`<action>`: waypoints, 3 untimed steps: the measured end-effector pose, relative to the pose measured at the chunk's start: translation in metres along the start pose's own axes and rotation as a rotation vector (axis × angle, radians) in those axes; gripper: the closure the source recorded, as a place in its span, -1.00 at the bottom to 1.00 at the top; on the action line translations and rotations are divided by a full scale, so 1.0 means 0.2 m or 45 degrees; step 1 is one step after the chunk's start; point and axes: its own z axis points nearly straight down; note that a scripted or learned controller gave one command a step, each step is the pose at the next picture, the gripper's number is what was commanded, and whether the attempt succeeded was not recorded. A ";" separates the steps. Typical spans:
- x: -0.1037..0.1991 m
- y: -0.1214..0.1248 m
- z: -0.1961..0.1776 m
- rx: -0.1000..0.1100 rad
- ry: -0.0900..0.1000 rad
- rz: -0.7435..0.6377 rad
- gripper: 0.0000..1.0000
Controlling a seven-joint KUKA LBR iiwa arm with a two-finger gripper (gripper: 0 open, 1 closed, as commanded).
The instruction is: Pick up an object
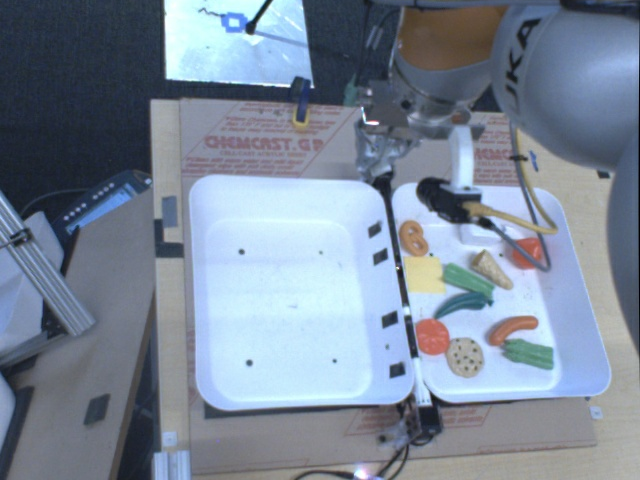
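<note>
Toy food pieces lie in the right bin (580, 298): a pretzel (412, 236), a yellow cheese slab (422, 274), a green bean pod (468, 280), a dark green pepper (461, 304), a tan wedge (491, 267), a red-orange piece (527, 252), a tomato (432, 336), a cookie (465, 357), a sausage (513, 328) and a green vegetable (528, 353). My gripper (380, 166) hangs above the far end of the divide between the two bins, apart from all the food. Nothing shows between its fingers.
The left bin (215, 268) stands beside the right one, with black clips (380, 258) along the shared edge. Both rest on a cardboard sheet (250, 143). A yellow and blue clamp (300, 103) sits at the cardboard's far edge. Grey rails (40, 278) lie at far left.
</note>
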 end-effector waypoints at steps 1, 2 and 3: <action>0.31 0.06 -0.52 -0.037 0.010 -0.013 1.00; 0.43 0.20 -0.75 -0.032 0.006 -0.008 1.00; 0.51 0.19 -0.90 -0.027 0.005 -0.008 1.00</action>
